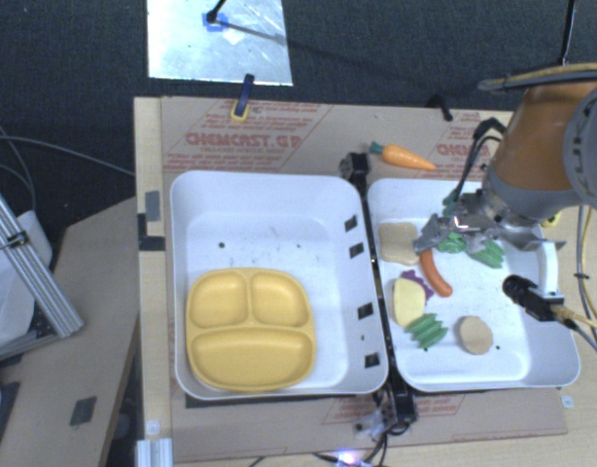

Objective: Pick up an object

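Gripper [448, 230] sits low over the upper middle of the right bin [517, 363], arm coming in from the right. Grip state: can't tell, since the wrist and grey housing cover the tip from this angle.

Nearest candidate is the orange sausage-shaped piece [436, 274]. It lies flat on the bin floor just below the gripper tip, tilted diagonally, with its upper end right at the tip. Contact or a small gap: can't resolve which. Nothing is visibly clamped.

Other items in the same bin:
- beige flat slice [396, 242], just left of the tip, against the bin's left wall
- green leafy piece [489, 254], just right of the tip, partly tucked under the gripper body so its outline is cut off
- yellow piece with a purple edge [407, 301], below the orange one, near it
- green pod [427, 331], just under the yellow piece
- tan round piece [474, 335], beside the pod, apart from it

Carrot [405, 157] lies outside the bins on the cardboard surface [279, 134], above the right bin's top-left corner.

Left bin [269, 212] holds a yellow divided plate [250, 331] in its lower half.

The small items are low-res. The green leafy piece is possibly two pieces.
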`<control>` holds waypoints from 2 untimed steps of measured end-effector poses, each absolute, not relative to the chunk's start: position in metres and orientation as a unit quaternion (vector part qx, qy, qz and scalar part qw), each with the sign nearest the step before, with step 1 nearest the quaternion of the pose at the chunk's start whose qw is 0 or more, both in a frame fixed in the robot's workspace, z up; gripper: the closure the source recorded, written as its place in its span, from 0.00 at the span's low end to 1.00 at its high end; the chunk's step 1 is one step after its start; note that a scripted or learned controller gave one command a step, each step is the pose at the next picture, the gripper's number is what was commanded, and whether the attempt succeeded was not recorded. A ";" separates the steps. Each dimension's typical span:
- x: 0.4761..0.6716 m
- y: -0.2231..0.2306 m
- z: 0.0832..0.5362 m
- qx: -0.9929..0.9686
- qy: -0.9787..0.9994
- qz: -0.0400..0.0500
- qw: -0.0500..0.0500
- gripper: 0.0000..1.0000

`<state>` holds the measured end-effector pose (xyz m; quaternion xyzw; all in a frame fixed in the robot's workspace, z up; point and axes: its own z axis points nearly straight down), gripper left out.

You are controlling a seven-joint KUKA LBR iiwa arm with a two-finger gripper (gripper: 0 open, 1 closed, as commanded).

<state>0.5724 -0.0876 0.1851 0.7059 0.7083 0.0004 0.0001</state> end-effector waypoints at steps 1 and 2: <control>0.519 -0.101 0.096 0.708 0.707 -0.002 -0.003 0.00; 0.500 -0.083 0.086 0.707 0.707 0.002 0.001 0.00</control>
